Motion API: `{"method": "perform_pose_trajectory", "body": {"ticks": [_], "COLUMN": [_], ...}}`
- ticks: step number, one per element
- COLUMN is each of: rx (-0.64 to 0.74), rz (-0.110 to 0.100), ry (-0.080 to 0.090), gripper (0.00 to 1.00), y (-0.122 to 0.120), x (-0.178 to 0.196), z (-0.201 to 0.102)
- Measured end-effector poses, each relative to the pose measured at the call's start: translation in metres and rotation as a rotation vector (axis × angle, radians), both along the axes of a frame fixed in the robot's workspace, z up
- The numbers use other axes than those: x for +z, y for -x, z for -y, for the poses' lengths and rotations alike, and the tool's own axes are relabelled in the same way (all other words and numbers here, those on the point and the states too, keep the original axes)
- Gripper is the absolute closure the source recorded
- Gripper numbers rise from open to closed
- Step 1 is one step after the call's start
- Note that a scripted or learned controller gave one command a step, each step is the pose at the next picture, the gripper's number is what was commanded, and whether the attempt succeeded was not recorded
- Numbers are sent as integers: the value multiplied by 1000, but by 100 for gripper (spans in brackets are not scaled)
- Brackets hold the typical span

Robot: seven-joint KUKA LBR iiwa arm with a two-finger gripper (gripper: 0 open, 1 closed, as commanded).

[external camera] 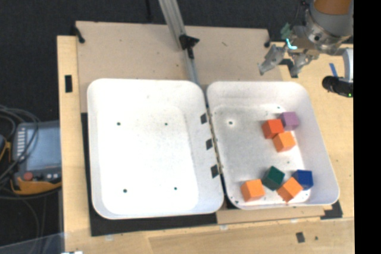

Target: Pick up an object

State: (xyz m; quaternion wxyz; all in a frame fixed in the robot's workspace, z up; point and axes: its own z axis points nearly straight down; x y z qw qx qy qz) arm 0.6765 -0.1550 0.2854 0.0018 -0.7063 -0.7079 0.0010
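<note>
The right bin (244, 104) holds several small cubes. A purple cube (290, 120), a red-orange cube (273, 127) and an orange cube (284, 141) cluster at its right side. Along its front edge lie an orange cube (253, 189), a dark green cube (274, 178), another orange cube (290, 188) and a blue cube (303, 178). My gripper (282, 65) hangs above the bench just behind the right bin's back rim, well above the cubes. Its fingers are spread open with nothing between them.
The left bin (143, 146) lies beside the right one, sharing a middle rim. A slanted aluminium pole (169, 3) rises from the bench behind the bins. A control pendant (36, 157) with cables sits off the bench at the left.
</note>
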Motion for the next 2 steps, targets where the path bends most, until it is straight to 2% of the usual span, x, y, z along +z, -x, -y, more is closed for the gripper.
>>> {"method": "perform_pose_trajectory", "body": {"ticks": [1,2], "rx": [2,-4], "rz": [4,-1], "ry": [5,4], "gripper": [0,0], "y": [0,0], "x": [3,-58], "z": [1,9]}}
